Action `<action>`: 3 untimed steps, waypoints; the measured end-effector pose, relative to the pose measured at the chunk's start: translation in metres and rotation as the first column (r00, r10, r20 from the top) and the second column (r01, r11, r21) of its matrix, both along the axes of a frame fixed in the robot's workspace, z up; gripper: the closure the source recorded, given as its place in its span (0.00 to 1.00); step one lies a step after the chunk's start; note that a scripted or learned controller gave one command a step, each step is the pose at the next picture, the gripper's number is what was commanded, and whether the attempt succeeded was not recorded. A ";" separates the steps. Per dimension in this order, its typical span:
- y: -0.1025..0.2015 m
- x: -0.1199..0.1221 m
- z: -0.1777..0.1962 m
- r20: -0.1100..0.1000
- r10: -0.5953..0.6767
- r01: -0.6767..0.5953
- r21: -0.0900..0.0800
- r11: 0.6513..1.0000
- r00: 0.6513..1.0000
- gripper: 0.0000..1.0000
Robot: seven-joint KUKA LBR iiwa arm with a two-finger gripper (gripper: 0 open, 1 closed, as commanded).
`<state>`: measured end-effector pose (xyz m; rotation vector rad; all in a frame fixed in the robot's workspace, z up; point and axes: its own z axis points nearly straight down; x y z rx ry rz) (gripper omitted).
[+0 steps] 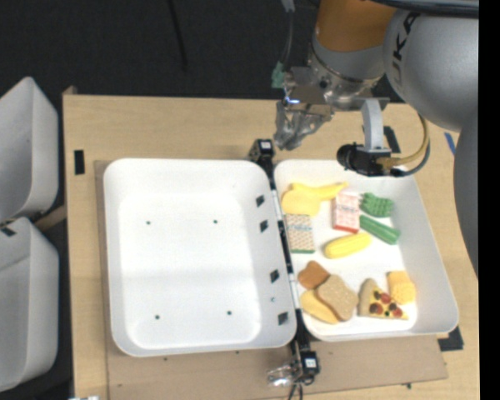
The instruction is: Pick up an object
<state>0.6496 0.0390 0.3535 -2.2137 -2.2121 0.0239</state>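
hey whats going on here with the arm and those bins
A KUKA arm reaches in from the right, its gripper raised over the far edge of the bench, just beyond the top-left corner of the right bin. That bin holds a heap of toy food: a yellow banana, a green vegetable, a pizza slice, bread pieces and a small red and white box. Nothing is between its fingers, so no pick has been made yet. The left bin sits beside it.
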 end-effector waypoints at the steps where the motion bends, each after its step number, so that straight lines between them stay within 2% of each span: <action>1: 0.032 0.039 0.125 0.034 0.006 -0.006 0.003 1.000 0.999 1.00; 2: 0.075 0.040 0.030 0.010 0.005 -0.005 0.001 1.000 1.000 1.00; 3: 0.140 0.040 0.081 0.024 0.008 -0.008 0.003 1.000 1.000 1.00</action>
